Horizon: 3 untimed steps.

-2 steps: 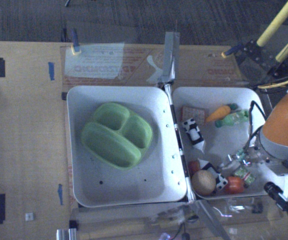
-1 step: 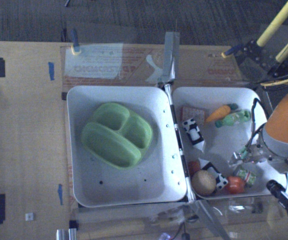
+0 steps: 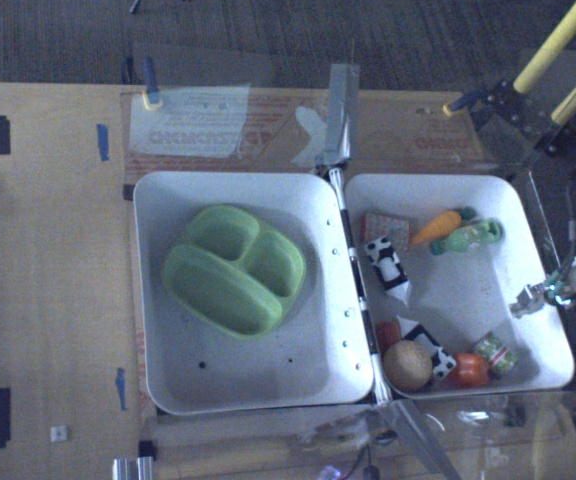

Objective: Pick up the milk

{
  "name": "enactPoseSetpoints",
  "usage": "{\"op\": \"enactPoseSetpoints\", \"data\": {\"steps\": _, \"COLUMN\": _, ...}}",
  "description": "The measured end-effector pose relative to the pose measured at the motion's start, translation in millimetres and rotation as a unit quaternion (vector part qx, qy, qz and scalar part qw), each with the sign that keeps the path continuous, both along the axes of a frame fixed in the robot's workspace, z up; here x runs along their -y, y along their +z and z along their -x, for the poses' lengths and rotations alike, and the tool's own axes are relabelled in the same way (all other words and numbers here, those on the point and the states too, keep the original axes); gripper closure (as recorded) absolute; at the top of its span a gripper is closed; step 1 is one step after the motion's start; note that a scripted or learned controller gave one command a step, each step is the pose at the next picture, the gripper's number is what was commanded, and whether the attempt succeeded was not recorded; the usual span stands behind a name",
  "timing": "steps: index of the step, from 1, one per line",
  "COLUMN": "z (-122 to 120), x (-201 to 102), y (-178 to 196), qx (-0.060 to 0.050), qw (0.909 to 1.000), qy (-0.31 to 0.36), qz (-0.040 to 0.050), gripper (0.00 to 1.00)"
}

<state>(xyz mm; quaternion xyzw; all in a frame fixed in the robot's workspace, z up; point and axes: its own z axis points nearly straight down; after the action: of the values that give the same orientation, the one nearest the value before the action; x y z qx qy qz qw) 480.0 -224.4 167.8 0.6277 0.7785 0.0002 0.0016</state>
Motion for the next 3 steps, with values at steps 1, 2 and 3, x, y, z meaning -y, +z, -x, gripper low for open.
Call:
{"op": "enactPoseSetpoints", "data": {"steps": 1, "z": 0.5, "x": -97.7, "y": -22.1, "qx": -0.002, "qw": 1.0, "qy": -0.005, "qz": -0.0014, "gripper": 1.0}}
{"op": "enactPoseSetpoints", "data": {"steps": 2, "z": 0.3, "x": -40.7, "y": -4.0, "qx": 0.0, "qw": 0.9977, "qy": -0.067, "qz": 0.0, "gripper": 1.0}}
{"op": "enactPoseSetpoints", "data": {"steps": 3, "z": 0.4, "x": -152.8, "y": 16.5, "qx": -0.002, "qw": 0.9998, "qy": -0.021, "qz": -0.0015, "gripper": 1.0}}
